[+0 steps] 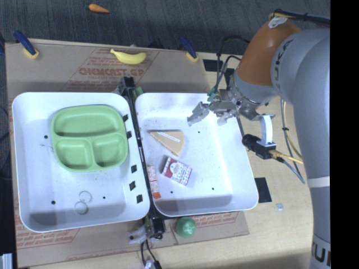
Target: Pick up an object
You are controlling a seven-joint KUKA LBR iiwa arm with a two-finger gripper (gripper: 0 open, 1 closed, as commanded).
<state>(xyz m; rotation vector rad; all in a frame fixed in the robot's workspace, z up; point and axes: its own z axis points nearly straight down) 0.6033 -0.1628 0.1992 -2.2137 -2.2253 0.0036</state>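
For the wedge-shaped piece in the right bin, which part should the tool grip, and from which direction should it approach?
Probably from above, closing across the wide end of the wedge, the end nearest the bin's middle. It lies flat on the floor of the right bin, so no side is exposed for a sideways approach. The narrow tip points toward the divider and offers less to hold. The small box lies apart, leaving room.

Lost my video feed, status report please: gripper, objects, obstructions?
Gripper above right bin, holding nothing. Wedge and red-white packet lie in it, untouched. Nothing blocking either.

Bench (280, 217) with two white bins (33, 167)
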